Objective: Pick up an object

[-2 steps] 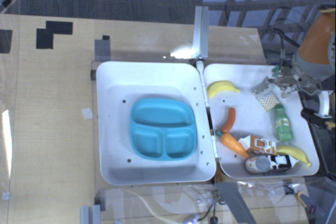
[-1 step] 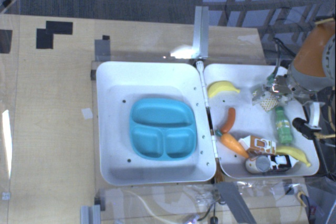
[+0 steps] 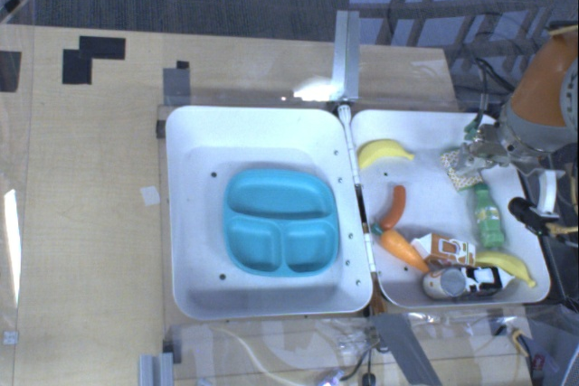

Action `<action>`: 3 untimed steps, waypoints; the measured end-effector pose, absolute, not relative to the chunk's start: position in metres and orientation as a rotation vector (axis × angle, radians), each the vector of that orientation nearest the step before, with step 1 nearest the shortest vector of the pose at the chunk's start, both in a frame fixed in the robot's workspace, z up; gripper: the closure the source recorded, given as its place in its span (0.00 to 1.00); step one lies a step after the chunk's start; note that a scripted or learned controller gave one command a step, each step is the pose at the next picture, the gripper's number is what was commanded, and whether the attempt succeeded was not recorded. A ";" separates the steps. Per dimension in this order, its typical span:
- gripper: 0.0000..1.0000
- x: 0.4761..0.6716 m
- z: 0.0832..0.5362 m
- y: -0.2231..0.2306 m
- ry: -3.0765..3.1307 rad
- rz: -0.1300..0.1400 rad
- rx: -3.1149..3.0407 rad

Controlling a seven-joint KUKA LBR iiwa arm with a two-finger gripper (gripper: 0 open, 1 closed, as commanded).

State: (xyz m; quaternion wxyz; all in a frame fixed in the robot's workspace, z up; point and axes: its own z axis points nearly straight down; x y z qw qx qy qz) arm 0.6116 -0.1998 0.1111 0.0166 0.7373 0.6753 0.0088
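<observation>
Camera view, gripper [image 3: 477, 160] fingers indistinct, arm [image 3: 547, 95] cropped

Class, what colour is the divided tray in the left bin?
Light blue tray, seen best in the camera view.

The arm [image 3: 554, 95] enters from the right edge of the camera view, its orange band directly above and to the right of the end effector [image 3: 478, 155]. The grey wrist slopes down and leftward to the end effector, which points downward. Its tip geometry is too small to resolve.
</observation>
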 end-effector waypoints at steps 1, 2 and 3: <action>1.00 0.645 0.102 -0.197 2.028 0.024 2.367; 1.00 0.671 0.229 -0.176 1.722 0.008 2.620; 0.00 0.670 0.229 -0.176 1.723 0.007 2.620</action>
